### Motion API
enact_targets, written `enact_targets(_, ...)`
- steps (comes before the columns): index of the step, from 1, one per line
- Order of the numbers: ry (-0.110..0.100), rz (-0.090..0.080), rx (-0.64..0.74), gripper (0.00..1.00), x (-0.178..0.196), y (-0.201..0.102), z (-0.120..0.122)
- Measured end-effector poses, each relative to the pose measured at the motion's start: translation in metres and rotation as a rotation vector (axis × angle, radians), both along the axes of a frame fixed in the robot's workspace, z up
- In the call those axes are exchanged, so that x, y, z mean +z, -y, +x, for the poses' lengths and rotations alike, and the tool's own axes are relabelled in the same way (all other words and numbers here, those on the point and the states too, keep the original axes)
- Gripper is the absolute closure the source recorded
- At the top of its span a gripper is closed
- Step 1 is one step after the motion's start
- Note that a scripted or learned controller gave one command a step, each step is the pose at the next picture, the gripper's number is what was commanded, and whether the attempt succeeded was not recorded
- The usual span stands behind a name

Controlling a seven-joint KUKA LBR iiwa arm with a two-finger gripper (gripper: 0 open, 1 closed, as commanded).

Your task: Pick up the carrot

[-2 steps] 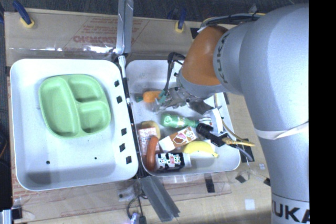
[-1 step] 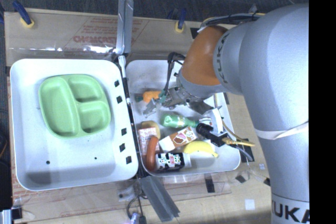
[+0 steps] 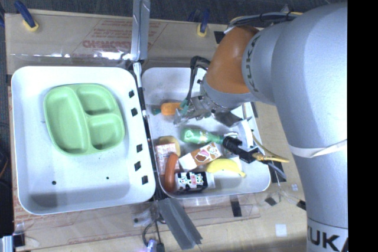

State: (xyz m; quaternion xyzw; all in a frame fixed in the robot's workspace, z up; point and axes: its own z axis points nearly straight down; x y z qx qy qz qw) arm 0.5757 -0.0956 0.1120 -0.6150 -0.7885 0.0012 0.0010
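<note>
The carrot (image 3: pixel 170 108) is a short orange piece lying near the left wall of the right bin (image 3: pixel 159 81), in its upper half. My gripper (image 3: pixel 188 110) reaches down from the grey arm with the orange band and sits right beside the carrot's right end, touching or nearly touching it. The gripper's tip is small and partly hidden by the wrist, so the carrot's right end is hard to make out.
Below the carrot the right bin holds a green bottle (image 3: pixel 204 137), a brown-and-white carton (image 3: pixel 201 156), a banana (image 3: pixel 225 167), a sausage (image 3: pixel 171 169), a bun (image 3: pixel 166 147) and a black-and-white carton (image 3: pixel 192 181). The left bin (image 3: pixel 35 186) holds a green divided plate (image 3: pixel 85 117).
</note>
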Motion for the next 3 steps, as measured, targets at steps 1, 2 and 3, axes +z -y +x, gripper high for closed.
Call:
enact_targets(1,0.0,0.0,0.001,0.0,0.0,-0.0001,0.0)
enact_targets(2,0.0,-0.001,0.004,1.0,0.0099,-0.0004,0.0003)
enact_targets(3,0.0,-0.001,0.004,0.0,0.0098,-0.0004,0.0003)
